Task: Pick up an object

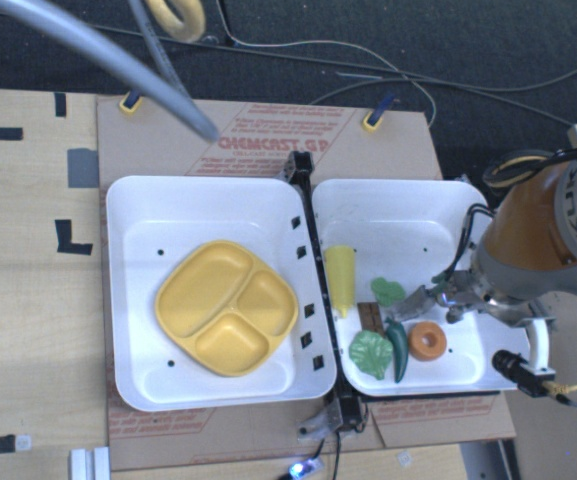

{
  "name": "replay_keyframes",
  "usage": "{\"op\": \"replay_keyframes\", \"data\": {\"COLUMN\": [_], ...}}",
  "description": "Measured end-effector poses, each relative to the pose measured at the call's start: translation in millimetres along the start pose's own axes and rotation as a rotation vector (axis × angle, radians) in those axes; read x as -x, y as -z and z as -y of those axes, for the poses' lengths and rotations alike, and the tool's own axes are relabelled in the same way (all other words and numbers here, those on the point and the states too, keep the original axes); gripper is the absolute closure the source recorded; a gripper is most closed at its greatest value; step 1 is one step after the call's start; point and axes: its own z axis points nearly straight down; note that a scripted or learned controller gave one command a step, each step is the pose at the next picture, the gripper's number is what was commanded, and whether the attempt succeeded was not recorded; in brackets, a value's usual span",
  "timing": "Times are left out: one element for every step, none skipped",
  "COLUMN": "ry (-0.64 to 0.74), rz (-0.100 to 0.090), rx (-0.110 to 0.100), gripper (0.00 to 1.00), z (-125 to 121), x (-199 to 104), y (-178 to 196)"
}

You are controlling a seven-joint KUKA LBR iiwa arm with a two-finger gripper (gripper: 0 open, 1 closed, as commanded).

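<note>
Green pepper (397,349) lies w/ long axis top-to-bottom, stem up; fingers (430,298) state unclear.

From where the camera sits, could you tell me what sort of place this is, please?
Most likely a robotics lab bench set up for grasping trials: two white bins on taped cardboard, toy food such as a doughnut and pepper, and a robot arm with loose cables.

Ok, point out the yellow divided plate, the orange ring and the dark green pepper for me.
yellow divided plate (227,308): camera view, centre ridges where its compartments meet.
orange ring (427,342): camera view, on its orange band.
dark green pepper (398,348): camera view, mid-body.
</note>
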Motion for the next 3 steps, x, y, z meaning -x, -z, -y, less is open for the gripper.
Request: {"op": "replay_keyframes", "data": {"ry": [0.001,0.001,0.002], "rz": [0.004,0.005,0.002], "rx": [0.011,0.012,0.009], "gripper": [0.0,1.0,1.0], "z": [-2,-2,-10], "x": [-1,0,-4], "y": [-31,-19,27]}}
